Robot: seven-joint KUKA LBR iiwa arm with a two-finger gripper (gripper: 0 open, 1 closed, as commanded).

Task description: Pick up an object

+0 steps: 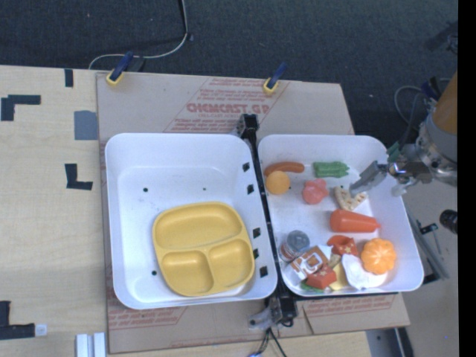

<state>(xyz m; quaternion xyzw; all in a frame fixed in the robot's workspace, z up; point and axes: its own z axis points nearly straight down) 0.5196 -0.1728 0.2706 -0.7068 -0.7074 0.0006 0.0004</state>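
Cheese wedge point(348, 197), pale yellow with holes, looks the likeliest pick: it lies in the right bin point(407, 222), just beside and slightly below-left of the gripper point(372, 175) as the camera view shows it. The arm reaches in from the right over the bin's right rim, and one grey finger slants down-left toward the wedge, its tip seemingly just above or touching the wedge's upper edge; which, I cannot tell. Whether the fingers are spread or pressed together I cannot tell either, since the slant hides any gap. Nothing shows between them.

Below the tip, just past the wedge, lies a carrot point(353, 221), its long axis running left-right with the point to the right. Left of the tip sit a pink piece point(314, 193) and a green pepper point(330, 169), both near; farther left are an orange ball point(277, 182) and a sausage point(284, 167). An orange fruit point(378, 254) lies well below.

Judged from this, the coming move turns on a short drop down-left onto the wedge, whose crowding by the carrot could spoil the grip.
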